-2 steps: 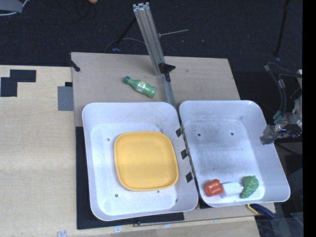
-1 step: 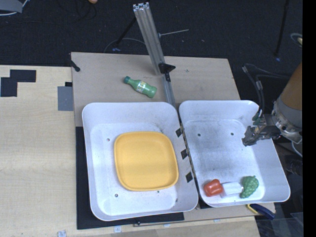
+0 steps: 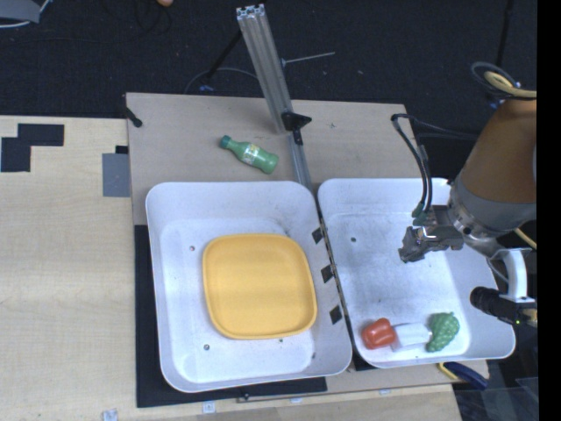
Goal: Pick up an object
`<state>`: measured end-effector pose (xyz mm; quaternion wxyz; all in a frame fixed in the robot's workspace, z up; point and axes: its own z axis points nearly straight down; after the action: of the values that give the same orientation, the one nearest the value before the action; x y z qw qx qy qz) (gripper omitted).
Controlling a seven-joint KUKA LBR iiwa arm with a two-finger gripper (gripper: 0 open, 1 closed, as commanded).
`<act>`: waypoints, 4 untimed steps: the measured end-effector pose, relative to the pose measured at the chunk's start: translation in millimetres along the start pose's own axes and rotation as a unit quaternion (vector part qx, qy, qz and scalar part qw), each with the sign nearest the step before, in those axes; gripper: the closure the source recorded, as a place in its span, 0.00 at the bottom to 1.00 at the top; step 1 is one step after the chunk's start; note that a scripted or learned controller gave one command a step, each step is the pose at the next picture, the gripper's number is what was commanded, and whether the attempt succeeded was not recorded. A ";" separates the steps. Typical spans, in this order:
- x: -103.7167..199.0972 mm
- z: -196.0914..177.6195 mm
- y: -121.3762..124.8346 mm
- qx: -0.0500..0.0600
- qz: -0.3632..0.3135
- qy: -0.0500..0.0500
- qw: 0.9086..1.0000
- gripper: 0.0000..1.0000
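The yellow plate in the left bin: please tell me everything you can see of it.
The plate is yellow and squarish with rounded corners and a slightly raised rim; it looks like matte plastic. It lies flat and right side up on the floor of the left bin, about in the middle. Nothing lies on it, and nothing but the bin touches it.

Plate (image 3: pixel 259 285) in left bin (image 3: pixel 166 209); pepper (image 3: pixel 378 333) left of broccoli (image 3: pixel 443 331) in right bin (image 3: pixel 368 202); bottle (image 3: pixel 250 153) behind bins.
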<state>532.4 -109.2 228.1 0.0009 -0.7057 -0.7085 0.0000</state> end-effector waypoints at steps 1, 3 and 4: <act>51.1 -10.5 8.0 -0.001 0.000 0.000 1.000 1.00; 145.6 -1.2 25.7 0.000 0.000 0.000 1.000 1.00; 197.7 -1.6 21.6 0.000 0.000 -0.001 1.000 1.00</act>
<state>553.3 88.5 229.9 0.0002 -0.7060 -0.7082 0.0004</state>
